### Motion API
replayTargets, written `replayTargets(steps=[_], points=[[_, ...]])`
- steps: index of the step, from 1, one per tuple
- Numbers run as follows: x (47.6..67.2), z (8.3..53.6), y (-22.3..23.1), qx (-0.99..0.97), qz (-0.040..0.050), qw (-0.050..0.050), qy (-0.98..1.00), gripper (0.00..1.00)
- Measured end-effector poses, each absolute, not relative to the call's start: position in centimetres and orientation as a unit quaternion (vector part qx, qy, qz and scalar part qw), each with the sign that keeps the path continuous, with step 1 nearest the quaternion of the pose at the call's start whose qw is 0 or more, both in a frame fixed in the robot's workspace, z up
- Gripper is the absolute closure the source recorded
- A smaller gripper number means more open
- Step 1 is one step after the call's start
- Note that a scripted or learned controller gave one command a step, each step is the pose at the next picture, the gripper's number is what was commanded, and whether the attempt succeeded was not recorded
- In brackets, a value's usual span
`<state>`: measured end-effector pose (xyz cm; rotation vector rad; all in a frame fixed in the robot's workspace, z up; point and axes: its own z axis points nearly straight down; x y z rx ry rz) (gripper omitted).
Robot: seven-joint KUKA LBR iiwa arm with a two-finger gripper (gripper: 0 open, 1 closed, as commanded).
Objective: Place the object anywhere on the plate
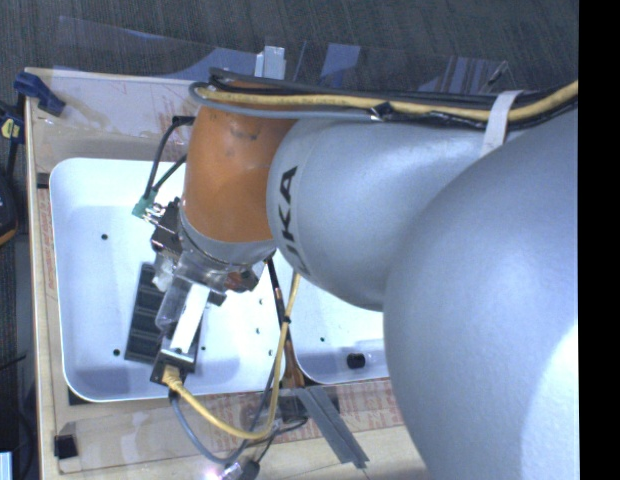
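Nearest me, the grey arm (440,268) bulked across the right side of the view and hid most of the right bin (330,340). Its orange band (225,178) hung over the back of the left bin (62,268), and below that the gripper (185,303) pointed down over the left bin's floor, tilted toward the front wall. How its grip stood I could not tell, for the wrist covered it from above. A black ribbed object (145,313) lay flat in the left bin, just beside the gripper on the far side from the arm; whether the two touched was unclear. A small dark thing (356,360) sat in the visible corner of the right bin, near its front wall.
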<state>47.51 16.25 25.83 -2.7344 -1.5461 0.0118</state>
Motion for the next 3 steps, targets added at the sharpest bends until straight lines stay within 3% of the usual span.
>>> replayTargets(steps=[1,2,3], points=[[55.3,28.6,19.8,-0.927,0.0012,-0.001,-0.374,1.00],[50.4,35.1,10.3,-0.909,0.0011,0.001,-0.416,1.00],[50.9,28.6,16.6,-0.949,0.0036,-0.001,-0.315,1.00]])
